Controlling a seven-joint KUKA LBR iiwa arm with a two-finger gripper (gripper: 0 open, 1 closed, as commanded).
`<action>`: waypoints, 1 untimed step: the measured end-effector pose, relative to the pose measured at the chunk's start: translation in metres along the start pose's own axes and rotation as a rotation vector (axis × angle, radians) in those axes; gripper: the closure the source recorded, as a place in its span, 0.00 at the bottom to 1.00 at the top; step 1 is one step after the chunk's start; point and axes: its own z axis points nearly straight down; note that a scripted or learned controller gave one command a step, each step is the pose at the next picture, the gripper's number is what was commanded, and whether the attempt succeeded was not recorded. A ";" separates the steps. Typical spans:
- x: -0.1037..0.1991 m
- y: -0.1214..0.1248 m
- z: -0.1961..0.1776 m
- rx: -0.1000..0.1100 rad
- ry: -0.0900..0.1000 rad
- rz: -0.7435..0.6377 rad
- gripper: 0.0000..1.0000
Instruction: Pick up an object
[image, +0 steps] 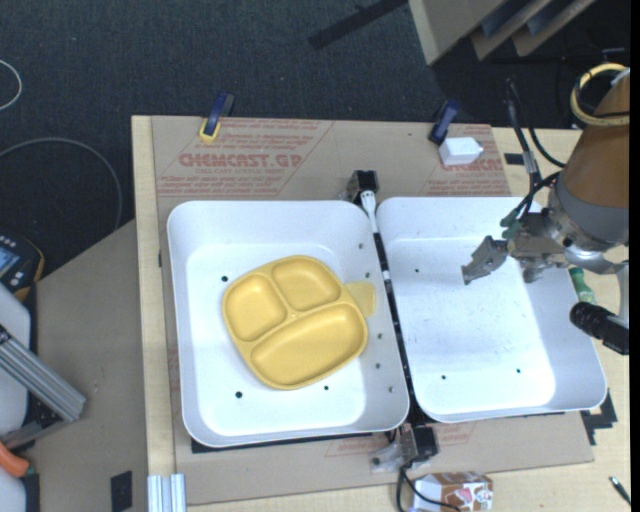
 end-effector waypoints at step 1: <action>0.070 -0.047 -0.067 -0.006 0.001 -0.007 0.00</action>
